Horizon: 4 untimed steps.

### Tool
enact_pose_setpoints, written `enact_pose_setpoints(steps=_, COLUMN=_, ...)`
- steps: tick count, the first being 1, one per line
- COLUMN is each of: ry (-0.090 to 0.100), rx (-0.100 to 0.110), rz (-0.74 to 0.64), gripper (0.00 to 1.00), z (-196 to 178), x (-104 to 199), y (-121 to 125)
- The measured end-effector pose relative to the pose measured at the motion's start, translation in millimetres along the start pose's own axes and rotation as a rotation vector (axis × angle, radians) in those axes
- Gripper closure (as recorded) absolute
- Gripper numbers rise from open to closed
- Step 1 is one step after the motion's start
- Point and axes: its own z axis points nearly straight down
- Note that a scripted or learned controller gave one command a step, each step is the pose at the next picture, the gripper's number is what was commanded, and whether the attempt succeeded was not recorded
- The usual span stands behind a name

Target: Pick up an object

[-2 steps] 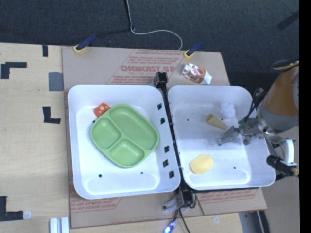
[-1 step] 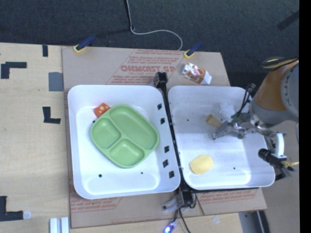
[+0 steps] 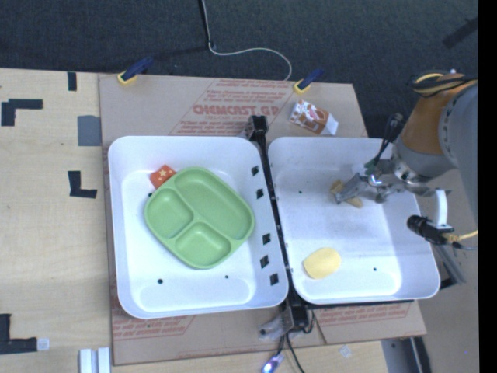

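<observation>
Claw: you see the arm's metal claw low in the right shallow white bin, in its upper half, reaching in from the right; whether it is open or closed you cannot tell at this size
At the claw tip: a small tan piece sits right at the tip, with another pale bit just below it; you cannot tell if it is gripped or only touched
Yellow object: a rounded pale yellow lump lies on the floor of the right bin, near its front edge and left of centre, well apart from the claw
Long axis: the lump is a short oval, its longer side running roughly left to right with a slight tilt up to the right; neither end reads as a front
Left bin: a green plastic plate with three compartments lies flat in the left white bin, and a small orange block touches its upper left rim
Worktop: a small red and white packet lies on the cardboard behind the right bin
Cut off: the arm's grey body and orange band run out at the right
</observation>
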Motion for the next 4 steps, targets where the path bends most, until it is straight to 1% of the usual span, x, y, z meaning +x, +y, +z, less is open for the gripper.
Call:
enact_pose_setpoints(steps=1, ry=0.004, rx=0.002, rz=-0.004, gripper=0.0, z=0.4, x=65.9, y=10.6)
enact_pose_setpoints(steps=2, ry=0.034, rx=0.047, rz=0.003, gripper=0.0, z=2.1, x=23.4, y=52.8)
enact_pose_setpoints(steps=3, ry=0.021, rx=0.031, rz=-0.001, gripper=1.0, z=-7.4, x=22.4, y=54.1)
enact_pose_setpoints(steps=4, ry=0.002, rx=0.002, rz=-0.005, gripper=1.0, z=-20.6, x=97.2, y=58.2)
